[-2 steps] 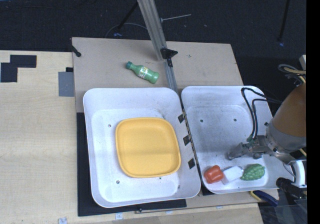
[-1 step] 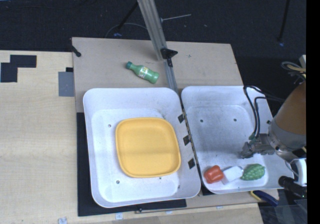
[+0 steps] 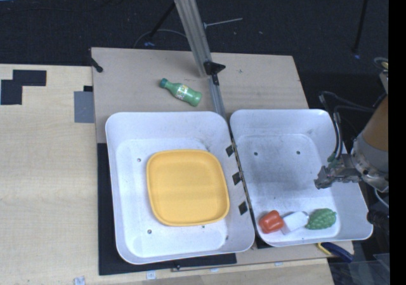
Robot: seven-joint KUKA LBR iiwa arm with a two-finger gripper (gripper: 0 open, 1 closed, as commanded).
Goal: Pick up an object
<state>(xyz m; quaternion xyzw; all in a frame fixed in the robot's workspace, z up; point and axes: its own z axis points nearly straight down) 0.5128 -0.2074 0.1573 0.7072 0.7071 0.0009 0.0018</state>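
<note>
Red item (image 3: 271, 221), white piece (image 3: 295, 221), green lump (image 3: 321, 218) bunched along right bin (image 3: 279, 125) near edge. Pincer (image 3: 325, 179) just above; opening: cannot tell. Risks: catching two together, clipping bin wall, sliding off rounded green.

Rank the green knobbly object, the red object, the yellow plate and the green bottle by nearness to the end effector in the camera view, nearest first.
From the end effector, in the right bin:
1. Green knobbly object, right bin, near edge.
2. Red object, same bin, further left.
3. Yellow plate, left bin.
4. Green bottle, on the board behind the left bin.
</note>
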